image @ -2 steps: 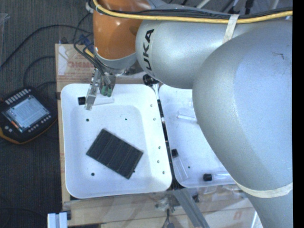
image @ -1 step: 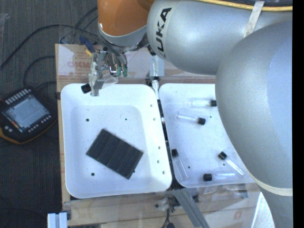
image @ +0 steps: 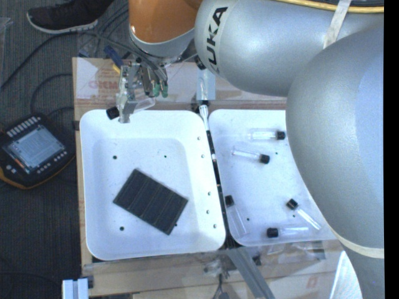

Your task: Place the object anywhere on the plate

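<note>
The tube (image: 114, 112), a small clear vial with a black cap, is showing at the far left corner of the left bin (image: 93, 185), its cap poking out to the left right at the tip of my claw (image: 128, 114). The clear body is running in behind the claw's metal, so I am unable to say whether I am clenching it or only touching it; the view is too blurred there to settle whether the claw is released or closed. The tube is sitting over the bin's rim rather than over its floor, and it is well apart from the plate (image: 150, 201). That plate, a dark ribbed rectangle, is lying flat and skewed on the floor of the same bin, toward the near side, with bare white floor all around it. My claw is hanging down from the orange band (image: 159, 11) of my arm, which is reaching across the top of the view, and my big grey links are covering the far and right parts of the right bin (image: 249, 229). In that bin, several more capped tubes are lying scattered: one (image: 265, 134) near the far side, one (image: 249, 156) just below it, one (image: 301, 212) at the right, and one (image: 287, 231) along the near wall. On the floor to the left of the bench, a control pendant (image: 31, 151) is lying with its screen up, and a black shoe (image: 62, 14) is resting near the top left corner.
</note>
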You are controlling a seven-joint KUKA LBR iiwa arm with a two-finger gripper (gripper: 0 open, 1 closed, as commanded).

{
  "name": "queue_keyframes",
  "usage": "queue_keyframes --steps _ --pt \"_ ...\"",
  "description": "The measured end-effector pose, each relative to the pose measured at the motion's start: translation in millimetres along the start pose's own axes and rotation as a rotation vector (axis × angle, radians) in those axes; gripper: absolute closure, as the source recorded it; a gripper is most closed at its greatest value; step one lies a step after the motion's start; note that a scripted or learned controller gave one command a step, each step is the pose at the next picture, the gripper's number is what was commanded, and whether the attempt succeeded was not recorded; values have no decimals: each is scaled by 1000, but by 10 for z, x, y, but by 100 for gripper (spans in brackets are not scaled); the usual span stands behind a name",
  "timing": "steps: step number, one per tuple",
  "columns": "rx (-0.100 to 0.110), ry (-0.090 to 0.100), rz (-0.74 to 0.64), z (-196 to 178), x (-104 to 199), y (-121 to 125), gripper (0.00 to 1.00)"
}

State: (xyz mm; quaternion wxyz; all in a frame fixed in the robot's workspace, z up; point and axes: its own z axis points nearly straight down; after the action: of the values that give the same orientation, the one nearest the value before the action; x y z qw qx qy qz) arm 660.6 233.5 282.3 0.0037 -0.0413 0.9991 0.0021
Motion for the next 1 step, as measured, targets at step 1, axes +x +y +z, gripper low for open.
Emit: queue_keyframes --steps 1 --pt "-2 7 -564 934 -71 -8 100"
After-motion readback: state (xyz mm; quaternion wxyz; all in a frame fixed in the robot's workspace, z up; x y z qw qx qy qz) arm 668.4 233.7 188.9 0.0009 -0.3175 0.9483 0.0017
